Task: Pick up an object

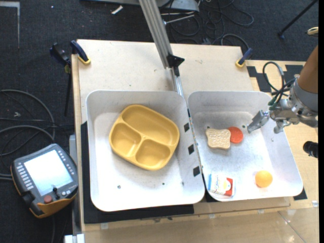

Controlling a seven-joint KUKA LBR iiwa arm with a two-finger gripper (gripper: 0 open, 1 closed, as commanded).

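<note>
A pale wooden bench (126, 67) stands on dark carpet with cables. Over the right bin (283, 156), the gripper (267, 122) hangs with jaws spread, holding nothing. The toast (218, 138) and the red disc (236, 134) lie just left of the jaws.

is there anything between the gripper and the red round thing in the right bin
Nothing visible stands in the way. The gripper hangs over the right bin near its far right side, and the red round piece lies just to its left on bare bin floor. The slice of bread touches the red piece on the side away from the gripper.
</note>
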